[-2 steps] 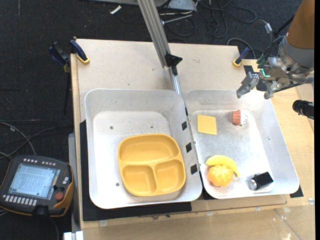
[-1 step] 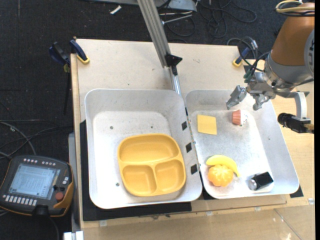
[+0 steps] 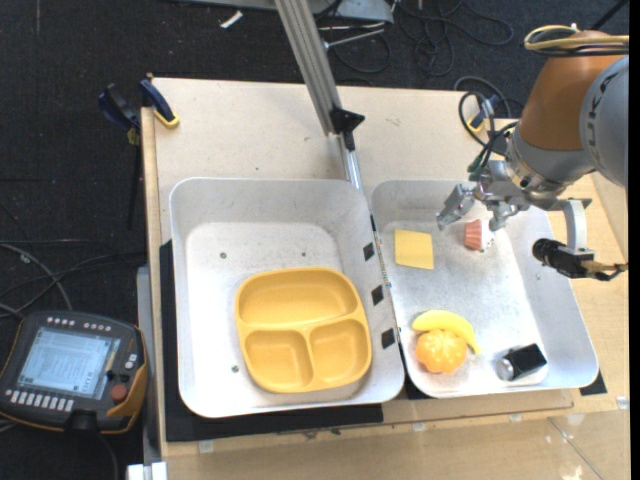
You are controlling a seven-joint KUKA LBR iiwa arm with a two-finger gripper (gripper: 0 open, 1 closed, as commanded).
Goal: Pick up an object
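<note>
- Left bin (image 3: 200, 228): you have a yellow divided tray (image 3: 300, 328) toward its near edge.
- Right bin (image 3: 560, 318): yellow square (image 3: 414, 249) by its left wall; banana (image 3: 445, 324) touching orange (image 3: 441, 352); black cylinder (image 3: 522, 361) in its near right corner.
- Gripper (image 3: 478, 206): jaws spread apart over a pink-and-white object (image 3: 474, 235) near the far edge.

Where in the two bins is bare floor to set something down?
Left bin: the strip behind the yellow tray. Right bin: the middle, between cheese slice and black cylinder. Crowded: near banana and orange.
</note>
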